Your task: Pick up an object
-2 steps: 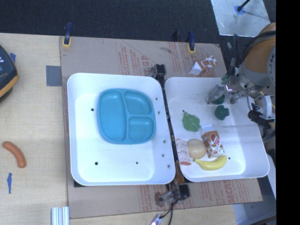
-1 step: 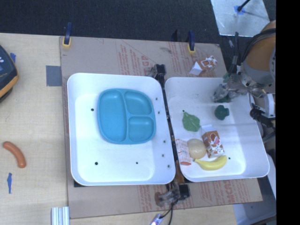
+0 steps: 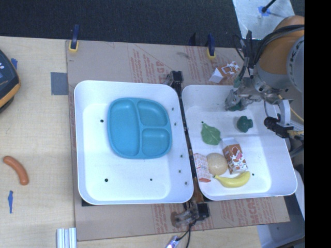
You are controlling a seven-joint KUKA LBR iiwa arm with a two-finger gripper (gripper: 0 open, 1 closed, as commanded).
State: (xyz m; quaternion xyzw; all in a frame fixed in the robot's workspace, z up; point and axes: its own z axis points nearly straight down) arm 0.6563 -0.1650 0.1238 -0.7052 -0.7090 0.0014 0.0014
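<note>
The gripper (image 3: pixel 235 103) hung over the right bin's (image 3: pixel 279 187) far end (whether it gripped anything, I cannot tell). A dark green object (image 3: pixel 244 123) lay just beside it, nearer the camera.

A light wooden bench (image 3: pixel 36 138) carries a brown cardboard sheet (image 3: pixel 139 61); beyond the bench's far edge lies dark carpet (image 3: pixel 129 9), with 1 pale floor patch (image 3: pixel 258 6).

Banana (image 3: pixel 234 180), pale bun (image 3: pixel 216 164), red carton (image 3: pixel 235 157), two green pieces (image 3: pixel 210 134), in right bin (image 3: pixel 279 185)
</note>
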